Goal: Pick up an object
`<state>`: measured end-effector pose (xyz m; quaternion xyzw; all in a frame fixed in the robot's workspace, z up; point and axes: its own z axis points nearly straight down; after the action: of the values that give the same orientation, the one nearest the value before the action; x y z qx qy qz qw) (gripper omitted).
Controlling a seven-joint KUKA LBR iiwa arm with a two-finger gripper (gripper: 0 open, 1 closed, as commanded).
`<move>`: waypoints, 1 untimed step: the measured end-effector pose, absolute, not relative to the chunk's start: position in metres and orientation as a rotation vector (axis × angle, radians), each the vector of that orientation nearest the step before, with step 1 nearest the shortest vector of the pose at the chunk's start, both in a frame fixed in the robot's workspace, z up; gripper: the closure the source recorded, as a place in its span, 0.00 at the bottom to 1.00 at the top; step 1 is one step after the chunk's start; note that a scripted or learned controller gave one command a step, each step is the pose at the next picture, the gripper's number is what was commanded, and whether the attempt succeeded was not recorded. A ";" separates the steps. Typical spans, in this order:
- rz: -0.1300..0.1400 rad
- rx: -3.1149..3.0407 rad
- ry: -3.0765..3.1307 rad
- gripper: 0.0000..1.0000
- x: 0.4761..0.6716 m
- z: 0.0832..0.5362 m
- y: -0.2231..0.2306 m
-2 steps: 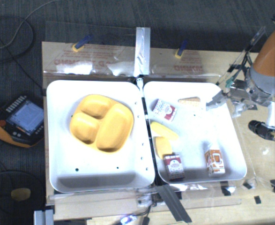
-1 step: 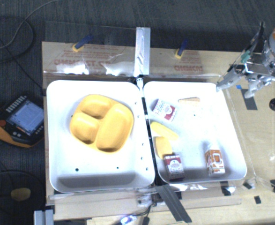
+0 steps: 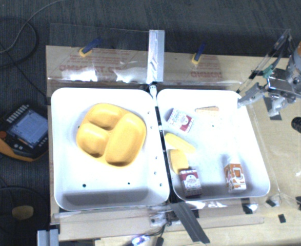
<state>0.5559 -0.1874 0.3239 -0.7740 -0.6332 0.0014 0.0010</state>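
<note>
Camera view: gripper (image 3: pixel 271 97) sits off the right bin's (image 3: pixel 257 137) top-right corner, can't tell its state, holding nothing visible; nearest pick, the tan wedge (image 3: pixel 207 108), lies just left of it inside the bin, long axis left-right.

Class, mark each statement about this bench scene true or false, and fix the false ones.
1. The big yellow lump lies in the left bin. True.
2. The gripper hangs over the left bin. False: it is at the right bin's upper right corner.
3. Two small cartons stand near the right bin's front wall. True: a dark red carton and an orange carton.
4. The handheld controller lies inside a bin. False: it lies on the floor, left of the bench.
</note>
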 end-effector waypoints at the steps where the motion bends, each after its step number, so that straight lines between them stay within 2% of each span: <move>1: 0.005 -2.577 -1.786 0.00 0.484 0.167 -0.200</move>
<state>0.4840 -0.2002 0.1669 -0.8218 -0.5697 0.0016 0.0032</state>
